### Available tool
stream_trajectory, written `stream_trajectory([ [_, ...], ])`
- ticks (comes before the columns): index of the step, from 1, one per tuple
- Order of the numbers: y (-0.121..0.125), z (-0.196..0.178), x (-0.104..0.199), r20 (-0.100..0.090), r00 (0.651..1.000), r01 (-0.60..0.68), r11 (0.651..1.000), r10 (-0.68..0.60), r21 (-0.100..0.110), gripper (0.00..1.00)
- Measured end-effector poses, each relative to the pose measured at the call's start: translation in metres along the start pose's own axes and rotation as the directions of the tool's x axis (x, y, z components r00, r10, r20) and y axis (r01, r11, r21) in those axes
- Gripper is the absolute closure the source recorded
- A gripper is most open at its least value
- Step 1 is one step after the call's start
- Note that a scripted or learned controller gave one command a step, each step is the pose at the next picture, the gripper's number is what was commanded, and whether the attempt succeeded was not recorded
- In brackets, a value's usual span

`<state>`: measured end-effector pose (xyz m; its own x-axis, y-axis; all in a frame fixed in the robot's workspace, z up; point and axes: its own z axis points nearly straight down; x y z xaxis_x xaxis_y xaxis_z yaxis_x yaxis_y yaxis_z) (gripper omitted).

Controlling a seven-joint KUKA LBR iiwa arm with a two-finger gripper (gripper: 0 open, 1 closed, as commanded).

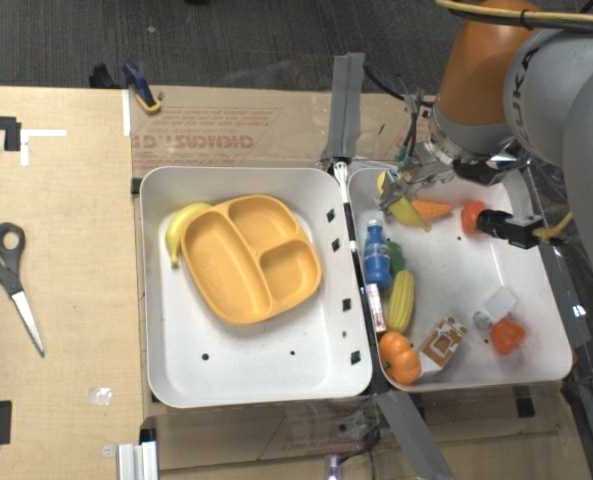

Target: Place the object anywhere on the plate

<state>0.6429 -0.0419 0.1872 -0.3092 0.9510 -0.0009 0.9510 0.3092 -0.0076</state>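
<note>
Mirrored lettering ran across the cardboard sheet (211, 128) behind the bins, too reversed and faint to read with confidence. The left bin (176, 368) held one yellow three-compartment plate (248, 256) with one banana (181, 227) touching its left rim. The right bin (536, 353) held one blue bottle (376, 253), one corn cob (402, 300), one orange fruit (400, 358), one carrot (433, 209), one patterned box (443, 341) (its markings illegible) and two orange-red pieces (506, 336). The tool (404, 183) hovered at that bin's far-left corner, directly above a yellow-green item (408, 213); whether it gripped anything could not be told. One pair of scissors (11, 278) lay on the surface (56, 348).
</note>
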Motion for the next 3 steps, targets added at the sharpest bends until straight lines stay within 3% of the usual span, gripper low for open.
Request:
stream_trajectory([
  [1, -0.062, 0.001, 0.079, -0.001, 0.996, -0.084, 0.996, 0.084, 0.001, 1.00],
  [2, -0.001, -0.019, 0.147, 0.000, 1.000, 0.018, 1.000, -0.018, 0.000, 1.00],
  [3, 0.043, 0.031, 0.198, 0.002, 0.953, -0.304, 0.953, 0.304, 0.001, 1.00],
])
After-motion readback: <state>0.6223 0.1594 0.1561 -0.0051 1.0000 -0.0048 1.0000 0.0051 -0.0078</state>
